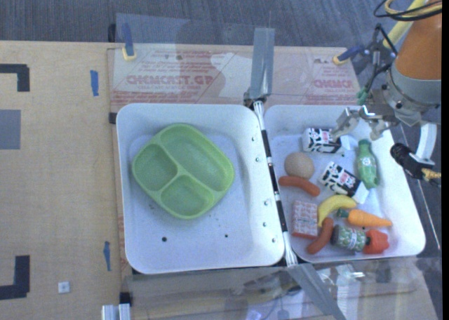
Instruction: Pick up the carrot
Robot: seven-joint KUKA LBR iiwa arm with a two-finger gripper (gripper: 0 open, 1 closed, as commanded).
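The carrot is orange and lies flat in the right bin, near its front right corner. It points right, between a banana and a dark can. My gripper hangs over the bin's back right part, well behind the carrot and just above a green bottle. Its two fingers are spread open with nothing between them.
The right bin also holds two black-and-white cartons, a tan egg-shaped item, two red sausages, a pink packet and a red item. The left bin holds a green divided plate.
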